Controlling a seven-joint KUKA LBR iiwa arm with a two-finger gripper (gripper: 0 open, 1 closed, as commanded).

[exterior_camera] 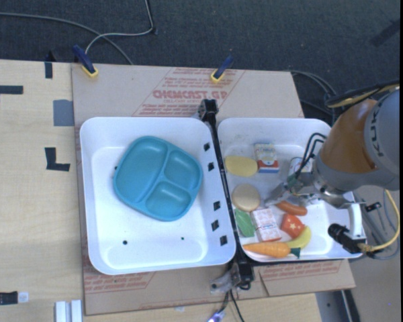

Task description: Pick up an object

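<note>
The arm [359,146] comes in from 3 o'clock and bends down over the right bin [309,125]. Its gripper [289,188] sits low in that bin, just above the toy food at the bin's middle; whether the fingers are spread or pressed together I cannot tell, and nothing shows between them.

The right bin holds the objects. A yellow oval [241,166] lies at its 10 o'clock, with a small red and white box [266,158] just beside it toward 3 o'clock. A tan round bun [246,196] lies below the oval. A green piece [244,222] and a white packet [265,224] lie side by side at 7 o'clock. A tomato [292,226] lies near the packet, below the gripper. A carrot [267,249] lies along the bin's 6 o'clock wall.

The left bin [94,180] carries a blue divided plate [158,177] near its middle. Both bins rest on a cardboard sheet [181,92] on the table [27,180].
</note>
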